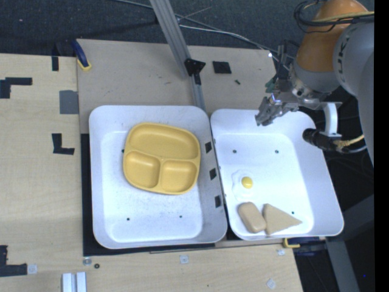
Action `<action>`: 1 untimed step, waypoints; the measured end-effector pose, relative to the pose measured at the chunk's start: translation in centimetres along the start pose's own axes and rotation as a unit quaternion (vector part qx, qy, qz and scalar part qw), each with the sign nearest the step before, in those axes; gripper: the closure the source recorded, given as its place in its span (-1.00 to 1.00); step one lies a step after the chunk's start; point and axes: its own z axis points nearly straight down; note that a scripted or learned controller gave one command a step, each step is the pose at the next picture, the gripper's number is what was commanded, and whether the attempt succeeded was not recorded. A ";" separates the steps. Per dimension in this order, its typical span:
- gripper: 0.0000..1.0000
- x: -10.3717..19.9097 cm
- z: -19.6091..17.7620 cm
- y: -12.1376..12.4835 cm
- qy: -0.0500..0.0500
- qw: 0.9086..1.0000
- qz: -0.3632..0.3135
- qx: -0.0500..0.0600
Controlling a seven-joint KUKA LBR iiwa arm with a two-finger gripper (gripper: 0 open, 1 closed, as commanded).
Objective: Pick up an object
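Hovering over the far edge of the right white bin (pixel 316 181), the grey arm's two-finger gripper (pixel 265 115) hung well apart from everything; how far its claw stood open could not be told, and nothing showed in it. Near that bin's front edge lay a tan rounded bread-like piece (pixel 250 216) touching a tan wedge (pixel 279 218), with a small white-and-yellow toy fried egg (pixel 245 182) just behind. These looked light, stiff and plastic-slick; the rounded piece seemed best pinched across its narrow sides. A yellow compartmented plastic tray (pixel 161 157) sat in the left bin (pixel 109 224).
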 end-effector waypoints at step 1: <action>1.00 5.2 1.0 -1.1 0.000 1.000 0.000 0.001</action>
